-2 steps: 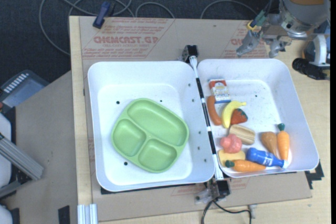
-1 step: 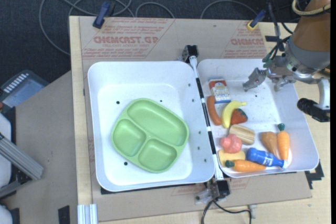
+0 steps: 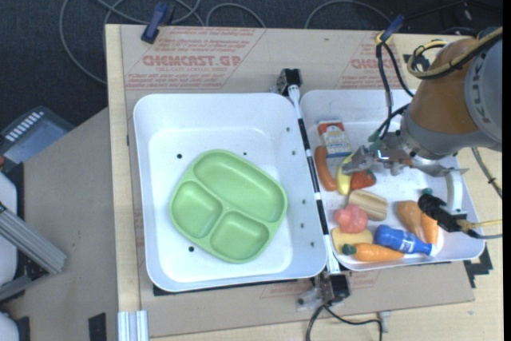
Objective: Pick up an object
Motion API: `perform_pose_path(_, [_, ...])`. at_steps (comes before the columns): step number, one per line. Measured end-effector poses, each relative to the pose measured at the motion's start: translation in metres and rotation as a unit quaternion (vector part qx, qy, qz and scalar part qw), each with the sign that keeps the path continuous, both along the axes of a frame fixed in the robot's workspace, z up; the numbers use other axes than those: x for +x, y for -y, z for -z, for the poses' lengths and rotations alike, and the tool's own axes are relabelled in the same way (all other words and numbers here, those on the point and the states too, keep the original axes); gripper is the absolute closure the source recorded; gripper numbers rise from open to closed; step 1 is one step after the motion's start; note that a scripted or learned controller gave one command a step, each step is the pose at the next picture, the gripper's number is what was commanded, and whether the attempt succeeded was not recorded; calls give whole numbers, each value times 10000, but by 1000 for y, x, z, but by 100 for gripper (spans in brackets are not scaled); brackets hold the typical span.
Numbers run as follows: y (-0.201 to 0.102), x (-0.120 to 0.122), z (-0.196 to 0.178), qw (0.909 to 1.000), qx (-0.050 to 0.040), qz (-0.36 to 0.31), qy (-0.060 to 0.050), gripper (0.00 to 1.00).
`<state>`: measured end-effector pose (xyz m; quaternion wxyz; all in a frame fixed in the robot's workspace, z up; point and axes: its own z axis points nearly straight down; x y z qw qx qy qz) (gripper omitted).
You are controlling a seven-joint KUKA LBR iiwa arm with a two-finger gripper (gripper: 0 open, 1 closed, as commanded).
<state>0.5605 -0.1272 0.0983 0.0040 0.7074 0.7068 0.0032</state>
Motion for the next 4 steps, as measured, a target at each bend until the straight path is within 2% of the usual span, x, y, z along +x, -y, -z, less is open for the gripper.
perform_pose_path(1, [-19,-26,10,10000,-51,31,20,0])
perform_pose_path(2, [-19,-80,13,10000,-1,0,-19,0])
perform_pose_path(3, [-20,-79,3,10000,-7,5,4,100])
perform_pose_path(4, [-44,-81,-121,10000,6,-8,-40,100])
